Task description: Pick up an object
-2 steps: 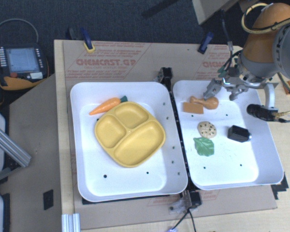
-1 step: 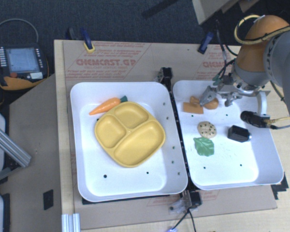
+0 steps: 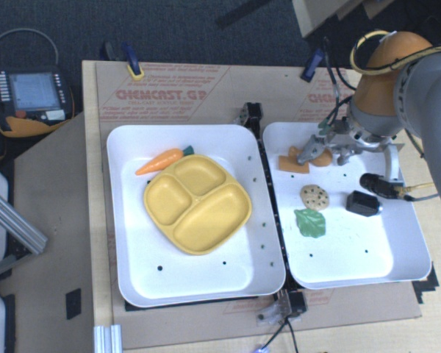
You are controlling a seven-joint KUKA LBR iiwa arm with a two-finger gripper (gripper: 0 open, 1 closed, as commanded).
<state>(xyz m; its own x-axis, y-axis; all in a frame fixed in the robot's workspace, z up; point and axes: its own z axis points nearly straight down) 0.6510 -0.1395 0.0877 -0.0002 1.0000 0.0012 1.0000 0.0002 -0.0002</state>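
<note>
Orange-brown wedge (image 3: pixel 294 164) lies at the right bin's (image 3: pixel 404 259) upper-left corner. Gripper (image 3: pixel 314 148) sits low, just over it, angled for a grab; whether its claw is apart or together, cannot tell. Cookie (image 3: pixel 314 196) nearby.

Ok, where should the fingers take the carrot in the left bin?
Grip the carrot across its orange middle, coming straight down from above. It lies flat and slanted, its right end close to the yellow plate, so close across its narrow width, probably away from that rim.
</note>
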